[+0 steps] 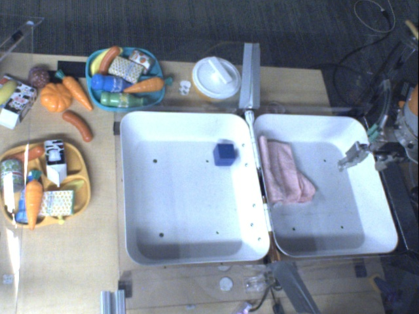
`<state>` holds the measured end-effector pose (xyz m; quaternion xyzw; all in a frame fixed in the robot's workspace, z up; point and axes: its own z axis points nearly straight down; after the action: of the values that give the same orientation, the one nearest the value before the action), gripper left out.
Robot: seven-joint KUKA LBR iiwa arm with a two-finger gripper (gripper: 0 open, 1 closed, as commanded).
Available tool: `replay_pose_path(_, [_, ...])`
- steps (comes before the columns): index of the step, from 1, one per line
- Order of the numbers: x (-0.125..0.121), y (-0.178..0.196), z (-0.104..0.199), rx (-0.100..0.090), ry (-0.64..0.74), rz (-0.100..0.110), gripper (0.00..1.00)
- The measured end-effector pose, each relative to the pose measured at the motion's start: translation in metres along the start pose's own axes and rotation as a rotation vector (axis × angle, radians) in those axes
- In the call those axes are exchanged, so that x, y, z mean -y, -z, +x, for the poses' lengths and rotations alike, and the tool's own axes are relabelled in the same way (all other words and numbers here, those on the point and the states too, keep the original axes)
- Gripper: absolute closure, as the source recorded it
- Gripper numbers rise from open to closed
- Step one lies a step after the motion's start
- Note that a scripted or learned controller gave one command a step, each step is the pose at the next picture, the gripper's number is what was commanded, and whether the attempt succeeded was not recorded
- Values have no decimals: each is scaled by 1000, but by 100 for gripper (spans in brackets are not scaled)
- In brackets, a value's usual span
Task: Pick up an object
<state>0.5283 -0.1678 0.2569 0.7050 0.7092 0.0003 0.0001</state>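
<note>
In left bin, upper middle: blue cube, alone, no marking readable. In right bin, against left wall: pink cloth, crumpled, lying lengthwise. Gripper at right bin's right rim, well apart from cloth and cube; jaws hold nothing visible, opening cannot be told. On bench at left: blue bowl and yellow tray of toy food, printed cartons too small to read. White lid behind bins.
</note>
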Motion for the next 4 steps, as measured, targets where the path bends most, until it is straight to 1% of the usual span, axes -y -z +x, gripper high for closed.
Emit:
replay_pose_path(1, [-2, 11, 1, 0, 5, -4, 100])
replay_pose_path(2, [-2, 10, 1, 0, 5, -3, 0])
replay_pose_path(3, [-10, -155, 39, 0, 59, 0, 0])
replay_pose_path(4, [-14, -166, 76, 3, 84, -15, 0])
